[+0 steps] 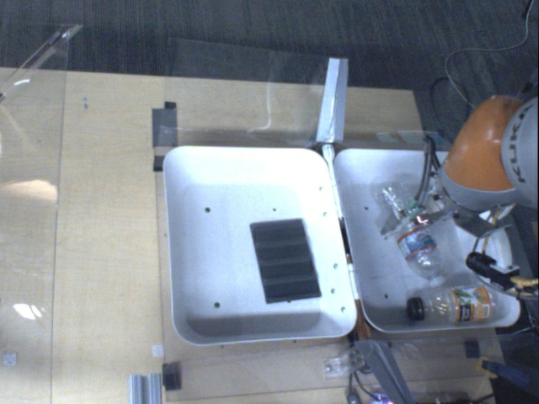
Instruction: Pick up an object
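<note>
In the left bin [194, 225] a black ribbed rectangular pad [285, 260] lies flat, right of centre. The right bin [370, 251] holds a crumpled clear bottle with a blue label [418, 247] near its middle. Along that bin's front wall lies a second clear bottle [450, 305] on its side, with a black cap and a yellow label. My arm, with its orange band [482, 154], reaches in from the right over the right bin. My gripper [406, 212] hangs low just above and behind the crumpled bottle, close to it. Whether it touches the bottle is unclear.
A metal divider post [332, 103] stands at the back between the two bins. Black cables [493, 272] hang beside the arm at the right bin's right side. The wooden bench [93, 225] spreads to the left of the bins.
</note>
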Tool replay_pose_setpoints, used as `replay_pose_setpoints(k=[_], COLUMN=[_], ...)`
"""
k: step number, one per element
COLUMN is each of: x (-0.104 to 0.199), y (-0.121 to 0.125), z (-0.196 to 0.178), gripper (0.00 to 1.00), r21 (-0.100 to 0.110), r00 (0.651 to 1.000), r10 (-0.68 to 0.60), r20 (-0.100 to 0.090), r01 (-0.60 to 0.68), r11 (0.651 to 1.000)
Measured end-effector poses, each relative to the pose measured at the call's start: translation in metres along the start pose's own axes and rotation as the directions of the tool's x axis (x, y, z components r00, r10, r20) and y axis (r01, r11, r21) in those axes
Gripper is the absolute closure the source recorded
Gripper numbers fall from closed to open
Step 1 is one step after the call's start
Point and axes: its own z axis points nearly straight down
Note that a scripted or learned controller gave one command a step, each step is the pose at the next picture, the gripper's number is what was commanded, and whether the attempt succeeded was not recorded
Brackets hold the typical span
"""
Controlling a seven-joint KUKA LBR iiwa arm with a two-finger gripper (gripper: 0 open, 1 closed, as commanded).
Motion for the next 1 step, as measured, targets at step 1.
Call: replay_pose_setpoints(k=[1], x=[0.0321], y=[0.0576], z=[-0.0783], gripper=[1.0], r21=[0.012], r00=[0.969], r10=[-0.245], r20=[-0.008], r01=[0.245], r11=[0.969])
